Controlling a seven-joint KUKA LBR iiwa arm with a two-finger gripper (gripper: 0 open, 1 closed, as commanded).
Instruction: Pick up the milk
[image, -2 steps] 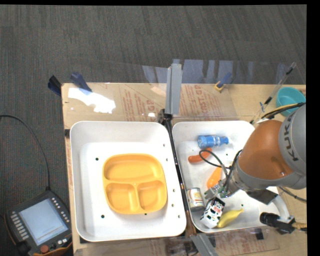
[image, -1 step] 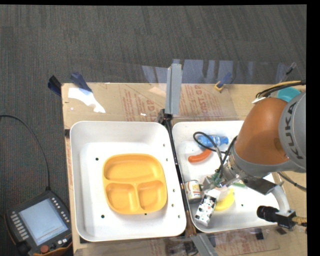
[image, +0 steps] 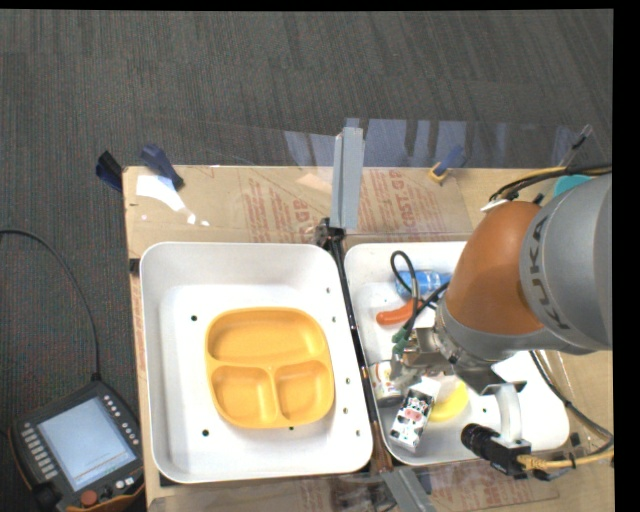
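Gripper: finger state cannot be determined; the wrist obscures it. The milk, a cow-patterned carton, lies just below it in the right bin, touching a yellow item. Risk: crowded neighbours deflecting the grasp, causing a miss.

Reaches in from the right side, grey arm bent downward, orange band just above the wrist. Holds the gripper low, pointing down and a little left. Cannot tell the finger position from this angle.
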